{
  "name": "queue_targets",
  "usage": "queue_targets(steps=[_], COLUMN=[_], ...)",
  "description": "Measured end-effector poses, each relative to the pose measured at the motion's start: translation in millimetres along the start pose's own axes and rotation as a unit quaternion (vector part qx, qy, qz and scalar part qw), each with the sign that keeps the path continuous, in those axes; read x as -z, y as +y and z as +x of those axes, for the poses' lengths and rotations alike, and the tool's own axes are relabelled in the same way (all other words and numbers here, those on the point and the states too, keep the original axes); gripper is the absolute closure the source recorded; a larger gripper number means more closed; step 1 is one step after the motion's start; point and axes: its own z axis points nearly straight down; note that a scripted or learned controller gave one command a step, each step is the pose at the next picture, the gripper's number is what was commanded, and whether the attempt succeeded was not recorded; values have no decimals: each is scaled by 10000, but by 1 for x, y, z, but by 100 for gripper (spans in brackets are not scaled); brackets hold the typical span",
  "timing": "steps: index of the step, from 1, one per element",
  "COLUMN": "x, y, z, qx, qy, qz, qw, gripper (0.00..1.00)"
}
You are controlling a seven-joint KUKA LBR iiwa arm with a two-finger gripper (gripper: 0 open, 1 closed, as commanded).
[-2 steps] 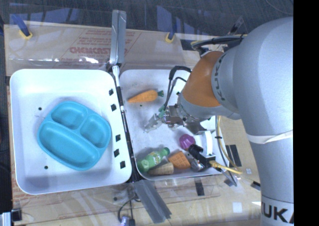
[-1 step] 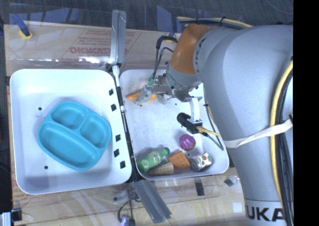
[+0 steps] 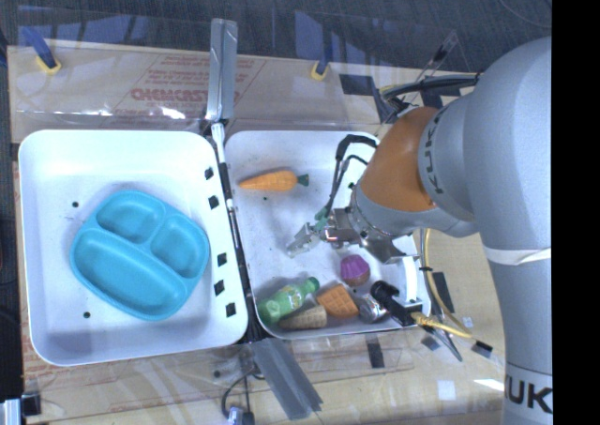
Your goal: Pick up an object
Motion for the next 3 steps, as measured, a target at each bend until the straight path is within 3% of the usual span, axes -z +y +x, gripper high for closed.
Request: queue_targets(steps=[1, 2, 3], x=[-1, 8, 8], y=[-52, -52, -52], z=[53, 52, 52], qx=[14, 33, 33], qy=[4, 1, 2], qz=[5, 14, 13], qw=[10000, 10000, 10000], gripper=[0, 100, 0])
